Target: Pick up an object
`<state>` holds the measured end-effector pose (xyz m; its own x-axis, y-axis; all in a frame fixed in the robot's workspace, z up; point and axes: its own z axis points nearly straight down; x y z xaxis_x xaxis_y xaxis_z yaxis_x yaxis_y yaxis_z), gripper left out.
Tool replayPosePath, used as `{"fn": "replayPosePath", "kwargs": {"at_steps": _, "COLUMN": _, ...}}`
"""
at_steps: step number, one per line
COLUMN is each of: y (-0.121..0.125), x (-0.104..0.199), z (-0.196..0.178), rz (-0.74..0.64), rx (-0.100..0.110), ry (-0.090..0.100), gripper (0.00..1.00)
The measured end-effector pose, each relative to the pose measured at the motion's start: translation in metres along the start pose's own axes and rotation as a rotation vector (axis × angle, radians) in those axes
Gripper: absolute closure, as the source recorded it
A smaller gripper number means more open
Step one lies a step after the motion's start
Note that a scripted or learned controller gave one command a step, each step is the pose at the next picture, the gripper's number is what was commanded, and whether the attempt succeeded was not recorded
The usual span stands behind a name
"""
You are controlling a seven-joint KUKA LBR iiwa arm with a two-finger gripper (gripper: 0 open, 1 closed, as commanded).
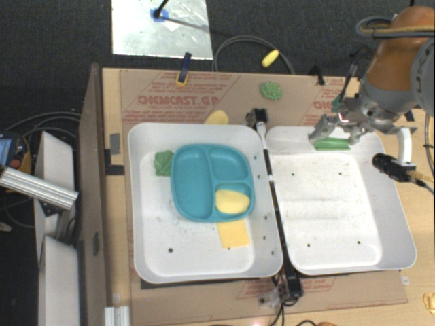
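While hovering at the right white bin's [340, 250] far edge, the end effector [334, 136] grips a long green object [331, 143].

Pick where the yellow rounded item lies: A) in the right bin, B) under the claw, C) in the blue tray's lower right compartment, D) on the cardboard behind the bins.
C: the yellow rounded item sits in the lower right compartment of the blue tray, which lies in the left bin.
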<state>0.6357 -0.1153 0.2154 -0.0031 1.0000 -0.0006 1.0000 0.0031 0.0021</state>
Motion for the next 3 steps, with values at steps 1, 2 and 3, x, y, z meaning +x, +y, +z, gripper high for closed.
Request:
{"fn": "replayPosePath", "kwargs": {"at_steps": 1, "y": 0.029, "x": -0.046, "z": 0.07, "rz": 0.004, "rx": 0.002, "ry": -0.001, "gripper": 0.0}}
{"fn": "replayPosePath", "kwargs": {"at_steps": 2, "y": 0.032, "x": -0.053, "z": 0.134, "rz": 0.002, "rx": 0.003, "ry": 0.0, "gripper": 0.0}}
{"fn": "replayPosePath", "kwargs": {"at_steps": 3, "y": 0.034, "x": -0.053, "z": 0.119, "rz": 0.0, "rx": -0.004, "ry": -0.002, "gripper": 1.0}}
